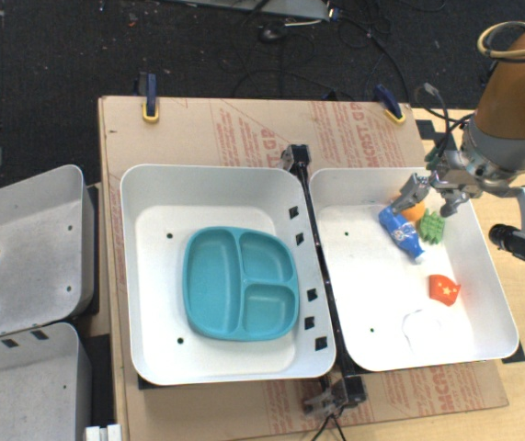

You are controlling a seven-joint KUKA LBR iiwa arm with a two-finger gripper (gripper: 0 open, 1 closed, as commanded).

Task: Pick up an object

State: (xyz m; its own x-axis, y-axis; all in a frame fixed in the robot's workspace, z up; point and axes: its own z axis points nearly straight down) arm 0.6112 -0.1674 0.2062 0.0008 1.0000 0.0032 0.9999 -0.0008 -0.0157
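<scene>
Blue bottle-like object (401,231) lies in right bin (483,338), touching green item (432,229) and small orange piece (414,212). Gripper (435,191) above cluster, fingers spread, grasping nothing. Red-orange object (443,288) apart, nearer front. Teal divided tray (241,283) in left bin (152,246).

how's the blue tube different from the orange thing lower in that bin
The blue tube is long and lies slanted; the orange thing is short and chunky. The tube touches a green item just under the claw; the orange thing lies alone, nearer the front. Both rest in the right bin.
</scene>
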